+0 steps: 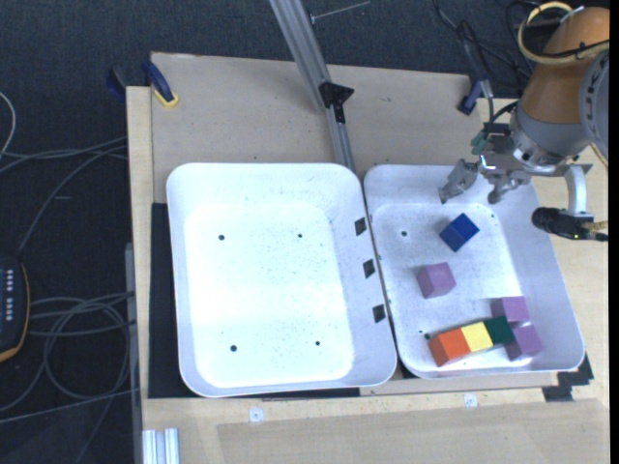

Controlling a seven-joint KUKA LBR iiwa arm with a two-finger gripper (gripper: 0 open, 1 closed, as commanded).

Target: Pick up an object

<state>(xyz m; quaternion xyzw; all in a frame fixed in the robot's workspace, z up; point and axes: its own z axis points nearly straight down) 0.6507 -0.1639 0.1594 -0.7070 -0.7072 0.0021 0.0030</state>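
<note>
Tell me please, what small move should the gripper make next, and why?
Probably lower the gripper a little, down and toward the blue cube. Its fingers are spread open with nothing between them, and it hangs over the far end of the right bin, just beyond that cube. The blue cube is the nearest object and stands apart from the purple cube, so closing around it looks easiest.

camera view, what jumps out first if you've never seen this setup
The bright blocks in the right bin: a blue cube near its middle, a purple cube below it, and an orange-yellow-green bar at the near edge. The gripper hangs open just above the blue cube, holding nothing.
</note>
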